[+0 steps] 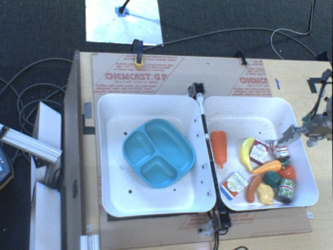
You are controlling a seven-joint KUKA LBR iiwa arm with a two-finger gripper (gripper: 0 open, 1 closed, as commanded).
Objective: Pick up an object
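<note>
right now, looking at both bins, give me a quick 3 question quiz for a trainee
1. True or false: the blue divided plate lies in the left bin.
2. Which lies nearest the divider between the bins? A) banana B) orange bottle C) carrot
3. Fill in: the gripper hangs over the ____ bin.

Key: 1 true; 2 B; 3 right.
</note>
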